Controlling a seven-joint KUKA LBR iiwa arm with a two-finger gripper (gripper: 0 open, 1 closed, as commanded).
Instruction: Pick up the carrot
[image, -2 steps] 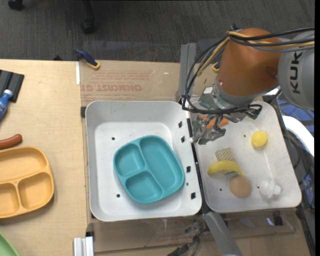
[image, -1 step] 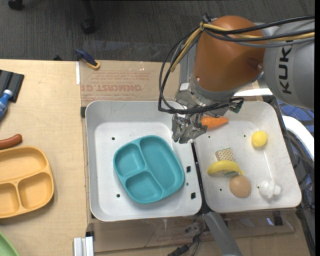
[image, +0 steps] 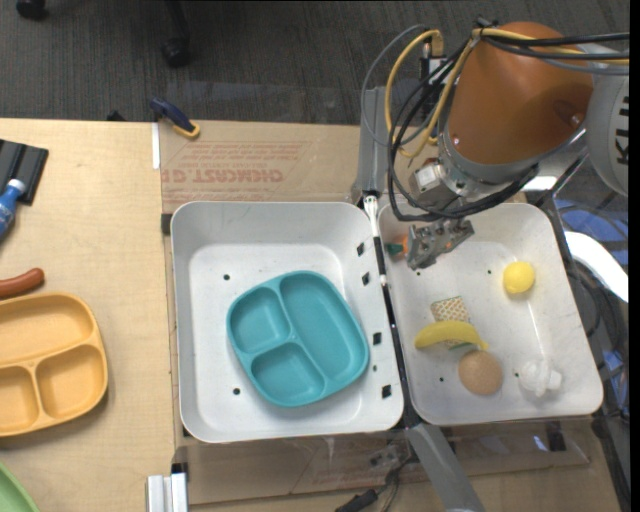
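Brown cardboard (image: 235, 165) w/ mirrored red print, unreadable, behind left bin (image: 190, 300).

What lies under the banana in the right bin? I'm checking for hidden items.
A pale checkered piece sticks out behind the banana; whatever else lies beneath it is covered.

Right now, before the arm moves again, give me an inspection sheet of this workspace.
Surface: left bin and right bin, white, side by side.
Job's things: small orange piece by the right bin's left wall, likely the carrot, mostly hidden.
Clutter: teal divided plate in the left bin; lemon, banana, brown ball and white lump in the right bin.
Grippers: end effector low beside the orange piece.
Cables: yellow and black cables loop above the wrist.
Surroundings: orange tray, cardboard.
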